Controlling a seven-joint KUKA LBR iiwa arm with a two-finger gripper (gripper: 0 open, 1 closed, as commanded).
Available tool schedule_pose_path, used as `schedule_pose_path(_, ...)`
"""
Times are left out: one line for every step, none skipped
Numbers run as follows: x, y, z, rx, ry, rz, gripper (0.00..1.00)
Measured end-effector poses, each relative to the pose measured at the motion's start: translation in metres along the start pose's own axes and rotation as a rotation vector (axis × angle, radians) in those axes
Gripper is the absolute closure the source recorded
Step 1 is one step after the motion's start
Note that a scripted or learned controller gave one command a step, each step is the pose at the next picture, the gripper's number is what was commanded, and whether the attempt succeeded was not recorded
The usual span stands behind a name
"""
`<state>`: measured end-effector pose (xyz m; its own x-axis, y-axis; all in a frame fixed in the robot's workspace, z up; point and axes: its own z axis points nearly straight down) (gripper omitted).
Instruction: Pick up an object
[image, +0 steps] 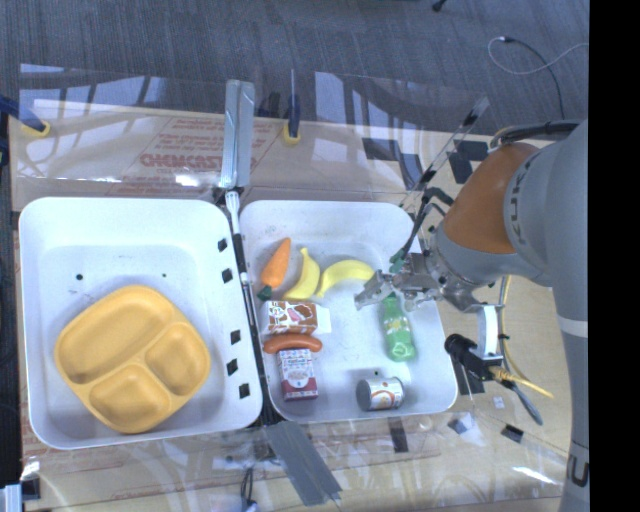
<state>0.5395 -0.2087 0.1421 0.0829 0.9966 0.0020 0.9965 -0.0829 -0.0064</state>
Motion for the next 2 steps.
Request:
schedule_pose_path(0.033,0.013,-0.036,-0.003,0.0,0.419,0.0)
schedule_pose_path(0.116,0.067,0.044,-0.002,-0.001,0.232,0.0)
